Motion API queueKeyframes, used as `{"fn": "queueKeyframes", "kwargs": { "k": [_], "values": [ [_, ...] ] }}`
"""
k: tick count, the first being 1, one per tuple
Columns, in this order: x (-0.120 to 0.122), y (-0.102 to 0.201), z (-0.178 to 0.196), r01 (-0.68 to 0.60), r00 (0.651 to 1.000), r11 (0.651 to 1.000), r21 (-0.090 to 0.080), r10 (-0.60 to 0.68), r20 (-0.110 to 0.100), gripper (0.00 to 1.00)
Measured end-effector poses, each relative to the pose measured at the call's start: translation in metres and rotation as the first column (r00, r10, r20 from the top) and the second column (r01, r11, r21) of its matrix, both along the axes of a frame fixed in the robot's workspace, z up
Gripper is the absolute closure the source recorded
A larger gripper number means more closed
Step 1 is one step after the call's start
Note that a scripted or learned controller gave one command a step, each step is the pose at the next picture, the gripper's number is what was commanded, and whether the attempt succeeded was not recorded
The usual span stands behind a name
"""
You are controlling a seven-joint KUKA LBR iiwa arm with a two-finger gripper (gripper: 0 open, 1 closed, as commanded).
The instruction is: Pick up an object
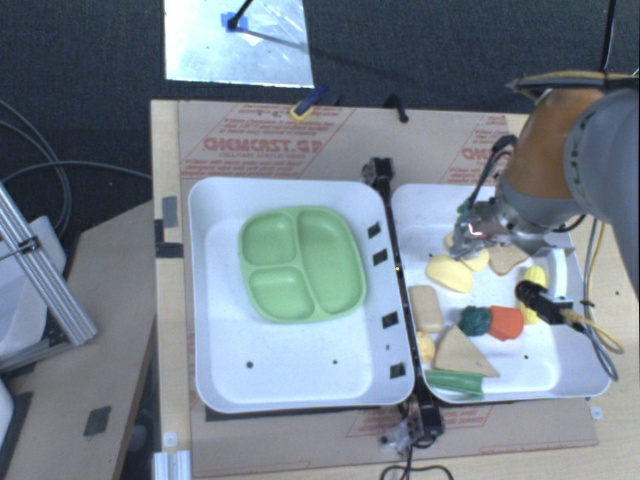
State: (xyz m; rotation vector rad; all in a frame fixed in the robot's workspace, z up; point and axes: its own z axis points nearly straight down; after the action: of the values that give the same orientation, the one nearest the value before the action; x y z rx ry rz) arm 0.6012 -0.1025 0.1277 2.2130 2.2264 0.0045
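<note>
Nearest me, a green pod-shaped toy lies along the near edge of the right bin, with a tan wedge touching it just behind. Beyond those sit a teal piece and a red piece side by side, and a pale bread roll lies by the bin's left wall. I take the toys to be heaped in this one bin as a pick pile, so whichever piece I go for has neighbours close by. The gripper hangs low over the middle of the bin, just above a yellow lemon-shaped toy, which I judge to be the target. I cannot tell whether the gripper is wide or narrow, and nothing visibly sits in it. A tan piece lies just right of the lemon. The left bin carries a green divided plate.
</note>
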Motion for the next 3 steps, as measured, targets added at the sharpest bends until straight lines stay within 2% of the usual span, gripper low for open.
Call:
{"fn": "queueKeyframes", "kwargs": {
  "k": [1, 2, 3],
  "values": [
    [0.020, 0.019, 0.015, 0.000, 1.000, 1.000, 0.000, 0.000, 0.001, 1.00],
    [0.048, 0.018, -0.001, 0.000, 1.000, 1.000, 0.000, 0.000, 0.000, 1.00],
    [0.069, 0.014, 0.003, 0.000, 1.000, 1.000, 0.000, 0.000, 0.001, 1.00]
  ]
}}
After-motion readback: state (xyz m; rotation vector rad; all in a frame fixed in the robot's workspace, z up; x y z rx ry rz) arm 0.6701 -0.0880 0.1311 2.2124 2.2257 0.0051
